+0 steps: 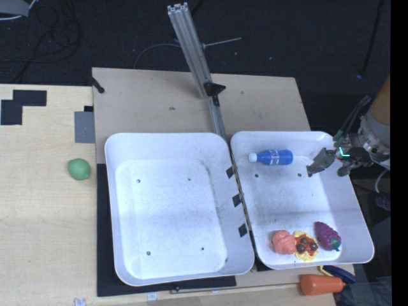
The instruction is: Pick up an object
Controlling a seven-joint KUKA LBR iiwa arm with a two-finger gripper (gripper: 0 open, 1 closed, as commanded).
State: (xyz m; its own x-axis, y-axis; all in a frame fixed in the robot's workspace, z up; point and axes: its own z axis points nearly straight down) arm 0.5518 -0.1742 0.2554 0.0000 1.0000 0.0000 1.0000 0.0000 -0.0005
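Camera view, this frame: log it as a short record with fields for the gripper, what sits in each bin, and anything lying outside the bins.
gripper: above the upper right part of the right bin, nothing between its fingers
right bin, top: blue bottle lying on its side, left of the gripper
right bin, bottom: pink object, small yellow-red object, purple object, grouped together
left bin: white floor showing
outside bins: green ball on the bench at left; orange object below the right bin

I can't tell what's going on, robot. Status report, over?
End effector open, holding nothing, over right white bin's far right edge. Blue plastic bottle lies to its left, untouched. Nothing in between.
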